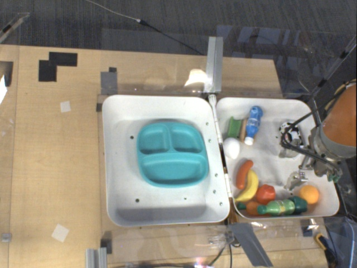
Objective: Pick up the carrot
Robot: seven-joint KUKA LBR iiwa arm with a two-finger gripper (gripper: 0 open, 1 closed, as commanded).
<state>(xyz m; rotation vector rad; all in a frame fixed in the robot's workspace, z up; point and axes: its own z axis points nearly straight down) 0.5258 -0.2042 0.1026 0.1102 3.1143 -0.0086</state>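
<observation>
So the carrot (243, 173) sits in the right bin (333, 208), touching the banana (249, 187). The claw (296, 178) hangs well off to the right by the orange (309, 194); honestly can't tell how wide it is. Real risk: it drops there and grabs the orange.

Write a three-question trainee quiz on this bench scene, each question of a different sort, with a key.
1. True or false: the teal divided plate lies in the left bin.
2. Which thing touches the carrot on its lower right? A) blue bottle B) banana C) orange
3. Fill in: the gripper hovers over the right bin, nearer the ____ than the carrot.

Key: 1 true; 2 B; 3 orange.
</observation>
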